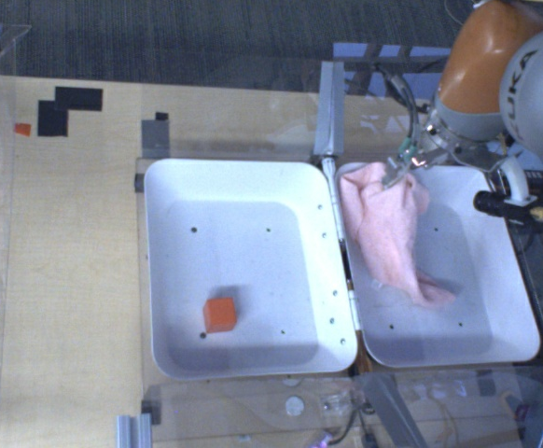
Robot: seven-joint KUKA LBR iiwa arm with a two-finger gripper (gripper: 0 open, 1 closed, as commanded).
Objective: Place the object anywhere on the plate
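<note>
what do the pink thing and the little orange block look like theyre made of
The pink draped cloth looks like soft fabric, matte: it hangs in folds and creases from the claw, trailing onto the right white bin. The small orange cube looks rigid, with flat faces and sharp edges, maybe plastic, foam or painted wood; the view leaves that open.

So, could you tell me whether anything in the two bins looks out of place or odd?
Yes: the pink cloth lies crumpled in the right bin, its upper left bunched against the wall it shares with the left bin. The orange block sits squarely.
</note>
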